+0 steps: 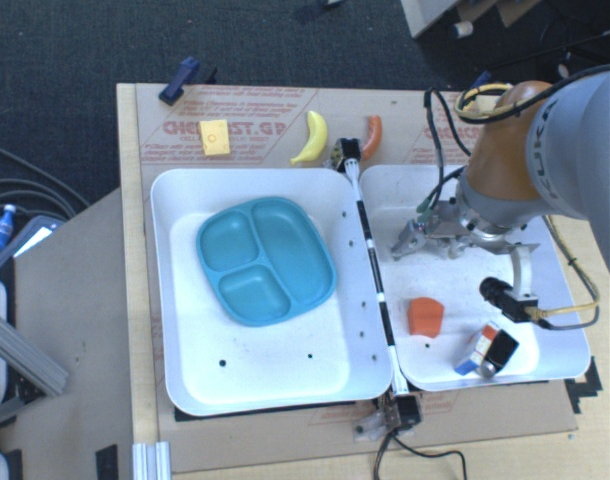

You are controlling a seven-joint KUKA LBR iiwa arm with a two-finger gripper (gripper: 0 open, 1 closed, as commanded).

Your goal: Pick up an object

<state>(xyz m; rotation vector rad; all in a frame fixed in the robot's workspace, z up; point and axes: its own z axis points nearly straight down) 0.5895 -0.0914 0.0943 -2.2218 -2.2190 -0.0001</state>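
— Where was your tool (425, 236)?
— Low in the right bin (560, 363), above the orange block (425, 316). I couldn't tell its grip.
— Why there?
— You probably aimed at that block.

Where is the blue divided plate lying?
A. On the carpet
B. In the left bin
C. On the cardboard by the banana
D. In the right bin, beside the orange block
B: the blue divided plate lies flat inside the left bin.
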